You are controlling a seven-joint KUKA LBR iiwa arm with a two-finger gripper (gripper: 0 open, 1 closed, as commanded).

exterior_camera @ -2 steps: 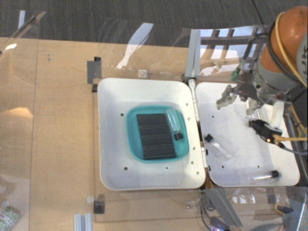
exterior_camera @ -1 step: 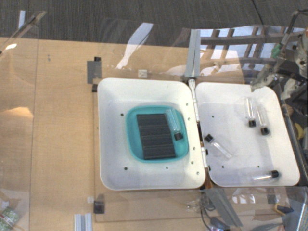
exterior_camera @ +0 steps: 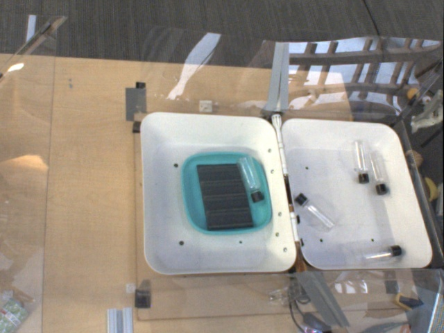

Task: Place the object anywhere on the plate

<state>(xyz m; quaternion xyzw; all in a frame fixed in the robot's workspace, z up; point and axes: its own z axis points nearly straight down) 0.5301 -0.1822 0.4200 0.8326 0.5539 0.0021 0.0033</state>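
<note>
Lying across the right side of the teal plate (exterior_camera: pixel 191 193) in the left bin (exterior_camera: pixel 159 186) is one clear vial (exterior_camera: pixel 250 178), its black cap pointing toward the bin's near right corner and its glass body partly over the dark ribbed pad (exterior_camera: pixel 223 196) that covers the plate's middle. By the look of it, the task's object is already on the plate, so the placing step seems done for this one. Four more vials of the same kind lie in the right bin (exterior_camera: pixel 409 207): two side by side near its far right (exterior_camera: pixel 360 160) (exterior_camera: pixel 379 174), one slanted near the left wall (exterior_camera: pixel 313 210), and one flat along the near edge (exterior_camera: pixel 383 253). All lie apart from each other. Such a vial should be light and stiff, but smooth and round, so it is likely to roll or slip out of a pinch; the glass may also crack under a hard squeeze. A hold across the middle of the tube, square to its long axis, looks safest, with the cap end as a less slippery second choice. The hand's state cannot be told from this view, since no fingers can be made out over either bin or over the wooden desk (exterior_camera: pixel 76 186).
</note>
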